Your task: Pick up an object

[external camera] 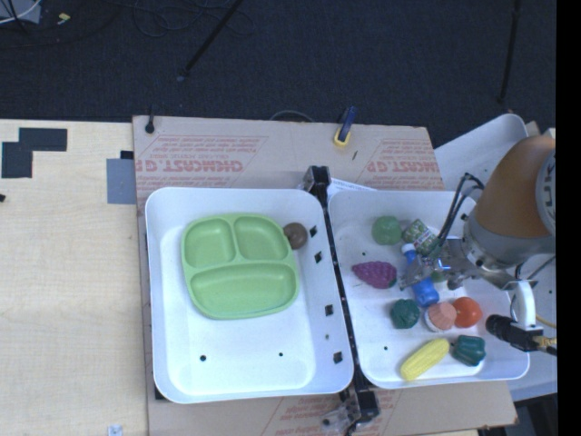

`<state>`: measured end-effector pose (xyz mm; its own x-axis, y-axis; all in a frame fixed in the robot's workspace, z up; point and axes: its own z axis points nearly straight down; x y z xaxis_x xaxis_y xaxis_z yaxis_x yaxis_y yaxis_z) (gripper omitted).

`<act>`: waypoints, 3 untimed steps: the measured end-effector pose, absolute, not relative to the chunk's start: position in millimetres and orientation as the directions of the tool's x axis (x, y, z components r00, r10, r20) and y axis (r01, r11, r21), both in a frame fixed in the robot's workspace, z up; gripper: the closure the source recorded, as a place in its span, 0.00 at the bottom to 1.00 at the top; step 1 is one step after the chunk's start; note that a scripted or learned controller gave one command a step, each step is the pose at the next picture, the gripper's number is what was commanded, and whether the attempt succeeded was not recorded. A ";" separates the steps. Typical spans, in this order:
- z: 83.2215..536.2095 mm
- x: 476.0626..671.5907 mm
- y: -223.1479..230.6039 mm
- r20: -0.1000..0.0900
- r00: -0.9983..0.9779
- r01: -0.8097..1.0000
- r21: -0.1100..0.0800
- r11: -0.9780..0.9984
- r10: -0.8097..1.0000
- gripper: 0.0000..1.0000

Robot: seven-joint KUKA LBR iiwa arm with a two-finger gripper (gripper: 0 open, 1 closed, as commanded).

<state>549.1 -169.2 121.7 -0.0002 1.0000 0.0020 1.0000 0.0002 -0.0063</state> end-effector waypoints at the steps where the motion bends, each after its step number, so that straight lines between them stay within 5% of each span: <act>1: 85.3 548.9 -166.7 0.002 0.000 1.000 -0.004 0.000 1.000 0.00; 2: 97.6 549.1 -168.1 0.002 0.004 1.000 -0.003 -0.004 1.000 1.00; 3: 154.8 541.3 -167.0 0.000 0.005 1.000 0.002 -0.005 1.000 1.00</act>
